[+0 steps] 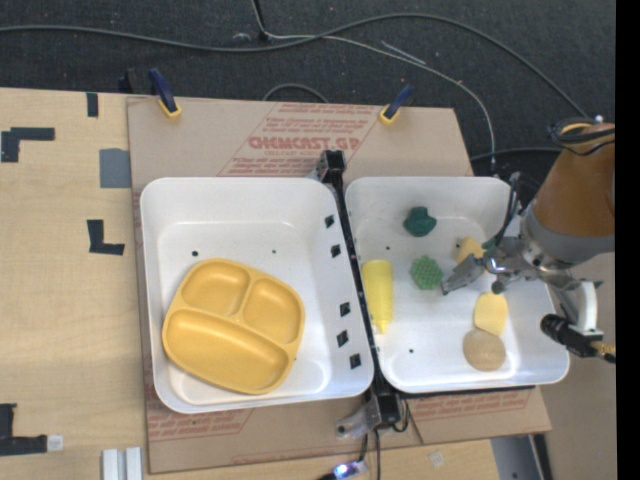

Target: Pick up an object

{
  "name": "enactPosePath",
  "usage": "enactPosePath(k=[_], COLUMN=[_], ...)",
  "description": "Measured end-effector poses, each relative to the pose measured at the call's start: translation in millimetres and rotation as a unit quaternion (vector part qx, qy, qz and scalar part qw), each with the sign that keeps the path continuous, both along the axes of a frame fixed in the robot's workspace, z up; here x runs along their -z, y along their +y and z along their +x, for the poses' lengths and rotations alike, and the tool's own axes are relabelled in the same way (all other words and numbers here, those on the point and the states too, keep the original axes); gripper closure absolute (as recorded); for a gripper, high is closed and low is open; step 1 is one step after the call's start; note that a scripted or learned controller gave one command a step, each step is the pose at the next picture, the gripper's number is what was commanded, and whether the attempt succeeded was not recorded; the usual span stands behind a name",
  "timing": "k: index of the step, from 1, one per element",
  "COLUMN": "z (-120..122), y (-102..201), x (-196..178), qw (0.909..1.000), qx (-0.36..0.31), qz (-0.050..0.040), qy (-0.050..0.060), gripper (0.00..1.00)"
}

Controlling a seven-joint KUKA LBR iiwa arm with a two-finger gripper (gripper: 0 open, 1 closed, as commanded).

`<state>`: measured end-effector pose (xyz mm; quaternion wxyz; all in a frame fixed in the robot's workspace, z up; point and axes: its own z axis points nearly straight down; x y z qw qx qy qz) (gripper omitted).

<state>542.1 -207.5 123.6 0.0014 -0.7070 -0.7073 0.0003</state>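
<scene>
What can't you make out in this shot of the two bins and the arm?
- Pincer in the camera view: too small and blurred to tell its state.
- Small yellow piece: partly behind the arm's wrist, shape unclear.
- Arm: cut off by the right edge.
- Green textured object: too small to identify.

I see my gripper (470,273) low in the right bin (440,368), beside a green toy (427,272). A yellow tray (234,325) lies in the left bin (170,208).
</scene>
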Motion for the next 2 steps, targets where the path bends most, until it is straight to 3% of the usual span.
enactPosePath(k=[1, 2], z=[0, 4], y=[1, -1], x=[-12, -54], qw=[1.0000, 1.0000], qx=[0.000, 0.000], qz=[0.0001, -0.0011], qy=[0.000, -0.002], gripper=[1.00, 1.00])
